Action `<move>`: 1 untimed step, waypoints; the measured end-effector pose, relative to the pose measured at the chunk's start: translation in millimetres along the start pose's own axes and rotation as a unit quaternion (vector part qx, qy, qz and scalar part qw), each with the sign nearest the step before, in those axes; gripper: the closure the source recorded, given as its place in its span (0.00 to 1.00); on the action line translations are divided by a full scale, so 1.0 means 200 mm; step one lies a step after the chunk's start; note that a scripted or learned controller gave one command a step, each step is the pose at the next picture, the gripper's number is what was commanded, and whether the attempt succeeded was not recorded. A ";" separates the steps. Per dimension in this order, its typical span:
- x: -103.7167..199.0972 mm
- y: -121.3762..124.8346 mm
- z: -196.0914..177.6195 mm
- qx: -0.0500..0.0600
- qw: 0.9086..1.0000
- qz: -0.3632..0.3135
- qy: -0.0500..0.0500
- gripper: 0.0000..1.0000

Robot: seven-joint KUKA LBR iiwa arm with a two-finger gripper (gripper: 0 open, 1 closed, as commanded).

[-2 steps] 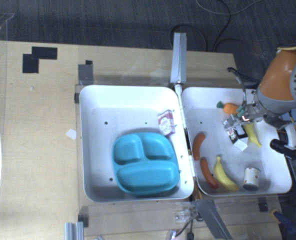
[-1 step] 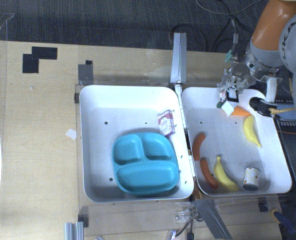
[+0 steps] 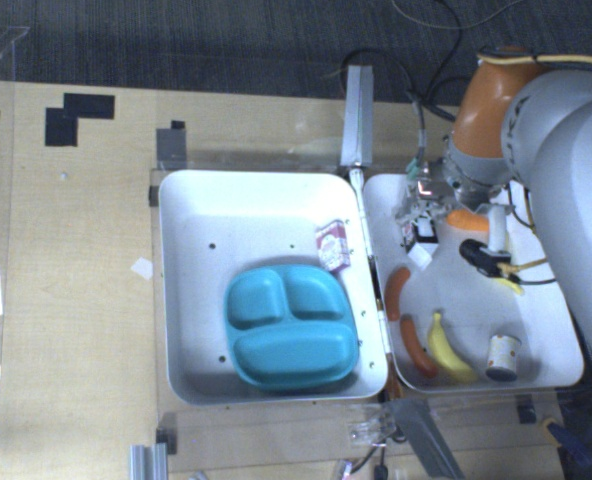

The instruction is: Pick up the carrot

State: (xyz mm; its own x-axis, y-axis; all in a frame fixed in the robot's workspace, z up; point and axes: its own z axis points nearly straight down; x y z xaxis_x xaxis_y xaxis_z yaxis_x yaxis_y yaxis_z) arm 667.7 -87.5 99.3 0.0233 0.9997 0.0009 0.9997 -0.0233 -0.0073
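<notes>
A bright orange piece that looks like the carrot (image 3: 466, 220) lies in the right bin (image 3: 546, 368), near its back, partly covered by the wrist. My gripper (image 3: 420, 224) is low over the back left corner of that bin, just left of the orange piece. Its tip is a clutter of white and black parts. Nothing can be seen held in it.
In the right bin an orange-red sausage shape (image 3: 397, 290) lies by the left wall, with a darker red one (image 3: 416, 345), a banana (image 3: 446, 347) and a small white cup (image 3: 501, 356) along the front. The left bin (image 3: 191, 268) holds a blue sectioned plate (image 3: 290, 325) and a small packet (image 3: 333, 244).
</notes>
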 end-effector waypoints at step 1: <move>-0.33 -0.02 -0.07 -0.007 1.000 0.014 -0.001 1.00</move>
State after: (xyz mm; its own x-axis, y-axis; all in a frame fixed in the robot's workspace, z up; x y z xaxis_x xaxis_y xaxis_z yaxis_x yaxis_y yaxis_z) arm 661.8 -154.2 113.0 0.0519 0.9986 -0.0011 0.9986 -0.0519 0.0057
